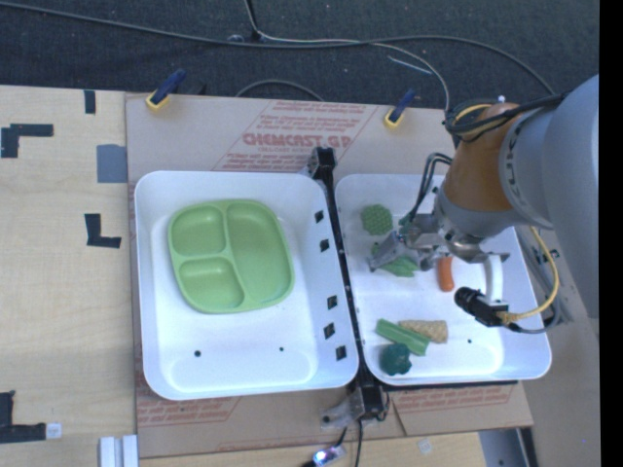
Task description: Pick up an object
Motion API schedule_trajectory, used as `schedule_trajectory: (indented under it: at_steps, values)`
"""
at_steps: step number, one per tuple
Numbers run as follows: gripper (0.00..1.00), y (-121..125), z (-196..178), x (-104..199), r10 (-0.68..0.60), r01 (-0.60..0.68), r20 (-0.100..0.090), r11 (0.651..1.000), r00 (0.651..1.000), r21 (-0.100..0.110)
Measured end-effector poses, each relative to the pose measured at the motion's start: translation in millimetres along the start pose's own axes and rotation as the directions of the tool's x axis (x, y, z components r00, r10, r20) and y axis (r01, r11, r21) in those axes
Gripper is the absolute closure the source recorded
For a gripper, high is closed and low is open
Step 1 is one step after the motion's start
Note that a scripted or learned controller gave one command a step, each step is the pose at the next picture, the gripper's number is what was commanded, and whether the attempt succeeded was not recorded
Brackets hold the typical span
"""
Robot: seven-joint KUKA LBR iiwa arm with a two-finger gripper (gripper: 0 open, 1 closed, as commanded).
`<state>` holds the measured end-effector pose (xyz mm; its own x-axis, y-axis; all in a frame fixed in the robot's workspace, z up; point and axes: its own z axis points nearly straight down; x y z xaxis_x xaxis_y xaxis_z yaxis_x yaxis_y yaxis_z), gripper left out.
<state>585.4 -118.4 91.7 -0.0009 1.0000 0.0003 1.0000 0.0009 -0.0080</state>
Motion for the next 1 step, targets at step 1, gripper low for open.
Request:
schedule_trajectory:
  at_steps: [1]
  values:
    - [1.0, 1.5, -14.4, 0.7, -0.002, 0.002, 0.0, 1.0, 1.0, -0.005]
